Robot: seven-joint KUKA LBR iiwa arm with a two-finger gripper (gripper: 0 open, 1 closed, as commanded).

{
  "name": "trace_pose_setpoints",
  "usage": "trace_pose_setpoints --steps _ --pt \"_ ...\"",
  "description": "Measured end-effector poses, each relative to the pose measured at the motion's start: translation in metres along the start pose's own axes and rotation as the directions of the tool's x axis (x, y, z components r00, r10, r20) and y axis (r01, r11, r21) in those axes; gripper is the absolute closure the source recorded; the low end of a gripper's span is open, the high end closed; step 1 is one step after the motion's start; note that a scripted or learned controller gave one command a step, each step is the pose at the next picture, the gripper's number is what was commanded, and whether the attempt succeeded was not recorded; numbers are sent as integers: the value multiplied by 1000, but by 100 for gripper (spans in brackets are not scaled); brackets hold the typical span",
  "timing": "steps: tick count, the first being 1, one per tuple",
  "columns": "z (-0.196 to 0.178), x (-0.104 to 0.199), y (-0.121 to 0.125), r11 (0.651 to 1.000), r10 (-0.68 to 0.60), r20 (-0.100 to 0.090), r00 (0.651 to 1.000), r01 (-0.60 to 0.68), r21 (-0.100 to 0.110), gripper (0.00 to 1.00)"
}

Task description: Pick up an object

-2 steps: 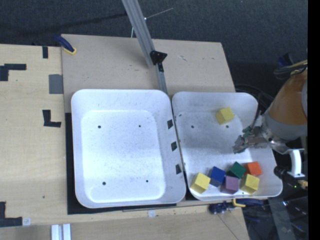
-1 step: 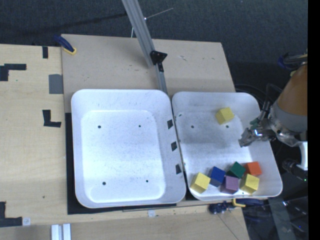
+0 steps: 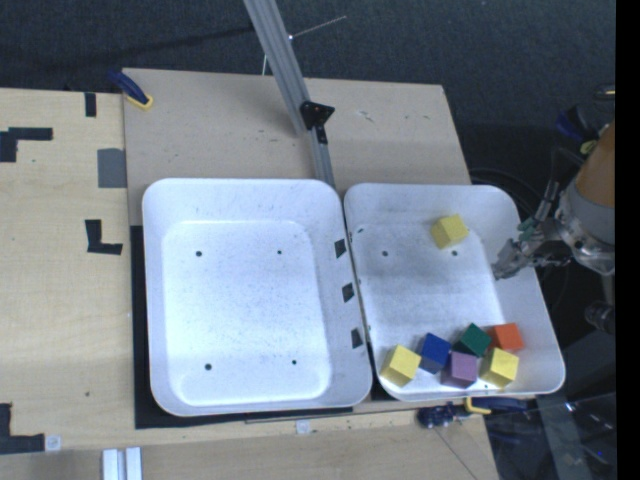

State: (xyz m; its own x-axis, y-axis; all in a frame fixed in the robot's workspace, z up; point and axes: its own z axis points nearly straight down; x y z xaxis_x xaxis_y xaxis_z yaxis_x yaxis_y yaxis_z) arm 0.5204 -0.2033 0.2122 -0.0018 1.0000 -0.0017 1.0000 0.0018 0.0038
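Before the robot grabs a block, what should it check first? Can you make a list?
1. Blocks there to grab: ok. All sit in the right bin.
2. Easy target: ok. The lone yellow block sits apart from the others.
3. Crowded ones: not ok. The blue block, purple block and green block are bunched near the front wall.
4. Gripper placed: not ok. It is at the bin's right rim, not over any block.
5. Fingers ready: cannot tell.

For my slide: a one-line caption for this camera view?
Gripper at the right white bin's edge; lone yellow cube apart from six clustered coloured cubes.
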Motion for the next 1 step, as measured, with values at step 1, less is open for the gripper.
trace_pose_setpoints --steps 1 --pt "-12 49 15 1000 -5 -3 1000 5 3 100"
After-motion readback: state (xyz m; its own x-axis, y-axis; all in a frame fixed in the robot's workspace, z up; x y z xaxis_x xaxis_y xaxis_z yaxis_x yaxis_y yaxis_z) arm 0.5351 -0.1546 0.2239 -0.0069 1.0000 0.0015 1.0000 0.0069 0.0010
